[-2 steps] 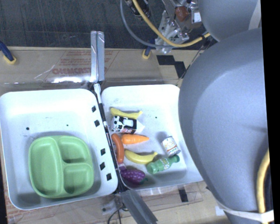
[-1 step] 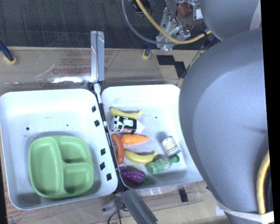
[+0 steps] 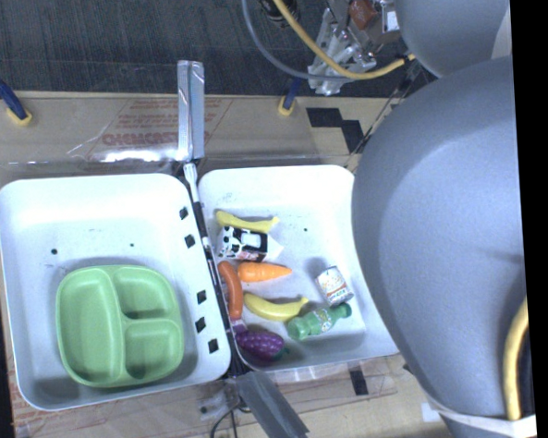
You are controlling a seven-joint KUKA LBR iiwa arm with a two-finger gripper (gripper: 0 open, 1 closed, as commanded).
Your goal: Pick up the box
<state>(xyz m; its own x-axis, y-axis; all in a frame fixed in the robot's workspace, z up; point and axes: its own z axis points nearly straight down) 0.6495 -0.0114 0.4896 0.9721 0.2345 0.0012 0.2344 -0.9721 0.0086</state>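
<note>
The box (image 3: 245, 244) is small, with a black-and-white pattern. It lies in the right bin (image 3: 318, 188) near the bin's left wall, just under a yellow banana (image 3: 246, 222) and above a carrot (image 3: 264, 272). My gripper (image 3: 343, 56) hangs at the top of the view, beyond the far edge of the bench and well away from the box, with yellow and grey cables looped around it. The arm's big grey body (image 3: 451, 230) covers the right side of the view and the right bin's right edge.
The right bin also holds a second banana (image 3: 275, 307), an orange sausage-shaped piece (image 3: 232, 290), a small can (image 3: 333, 284), a green bottle (image 3: 318, 321) and purple grapes (image 3: 261, 343). A green divided plate (image 3: 121, 323) lies in the left bin (image 3: 33, 219).
</note>
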